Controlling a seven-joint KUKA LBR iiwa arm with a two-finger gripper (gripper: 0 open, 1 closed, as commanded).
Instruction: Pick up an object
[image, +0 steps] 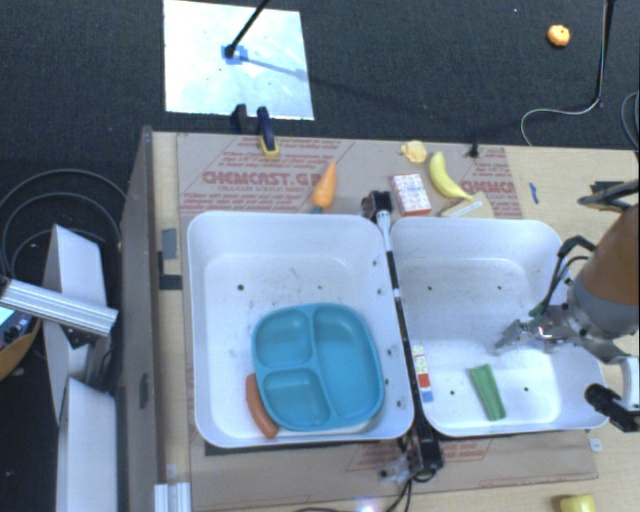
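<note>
Because the task names no particular object, the likeliest target is judged to be the green strip (488, 391), which lies flat on the floor of the right bin (470, 245) near its front wall and is the only loose thing in that bin. From the gripper (515, 335), which sits low over the bin floor at the end of the arm (610, 290) reaching in from the right, the strip lies toward about seven o'clock, near but not touching. Its long axis runs roughly from eleven to five o'clock. Whether the pincer is spread or pressed together cannot be told at this size, and nothing shows between its tips. The coming move would seem to call for a short shift toward the front wall and a wrist turn so the pinch crosses the strip's narrow width. Farther off, in the left bin (285, 235), a blue divided plate (318, 365) rests with an orange sausage (262, 405) just beside it at its eight o'clock. Beyond the bins, a carrot (324, 186), a small box (411, 194) and a banana (443, 176) lie on the cardboard (250, 170).
</note>
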